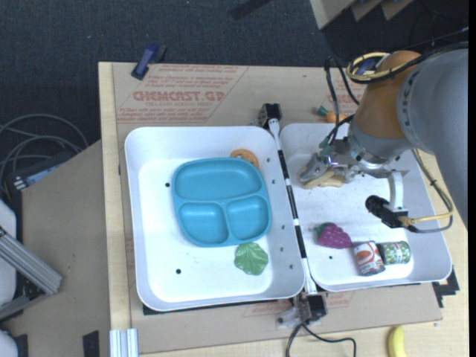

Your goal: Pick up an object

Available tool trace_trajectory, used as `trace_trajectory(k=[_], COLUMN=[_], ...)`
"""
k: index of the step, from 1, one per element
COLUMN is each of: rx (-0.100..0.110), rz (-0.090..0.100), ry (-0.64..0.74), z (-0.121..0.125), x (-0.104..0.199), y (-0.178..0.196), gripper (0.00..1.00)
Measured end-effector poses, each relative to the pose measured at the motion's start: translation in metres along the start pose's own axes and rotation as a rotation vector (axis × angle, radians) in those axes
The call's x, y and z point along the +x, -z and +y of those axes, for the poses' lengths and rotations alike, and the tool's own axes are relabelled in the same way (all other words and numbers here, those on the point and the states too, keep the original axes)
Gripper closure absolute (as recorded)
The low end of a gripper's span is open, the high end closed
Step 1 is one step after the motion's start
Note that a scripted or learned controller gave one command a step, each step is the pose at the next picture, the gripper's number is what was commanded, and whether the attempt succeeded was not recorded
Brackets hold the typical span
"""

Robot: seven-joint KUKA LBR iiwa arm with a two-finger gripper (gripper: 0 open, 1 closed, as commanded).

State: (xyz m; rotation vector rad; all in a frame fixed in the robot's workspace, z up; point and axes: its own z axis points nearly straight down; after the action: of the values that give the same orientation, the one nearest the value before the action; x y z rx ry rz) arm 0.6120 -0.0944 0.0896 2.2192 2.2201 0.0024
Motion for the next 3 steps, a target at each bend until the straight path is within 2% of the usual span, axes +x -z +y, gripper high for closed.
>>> trace_trajectory(k=[1,2,3], rx=[0.0,0.001,0.004], rz=[0.0,0.0,0.002], ry=[0.0,0.001,0.0], z=[0.037,0.055,0.015], x=[-0.019,-0.027,-0.002], y=[-0.004,-0.005,-0.005], gripper=[0.0,0.0,0.0])
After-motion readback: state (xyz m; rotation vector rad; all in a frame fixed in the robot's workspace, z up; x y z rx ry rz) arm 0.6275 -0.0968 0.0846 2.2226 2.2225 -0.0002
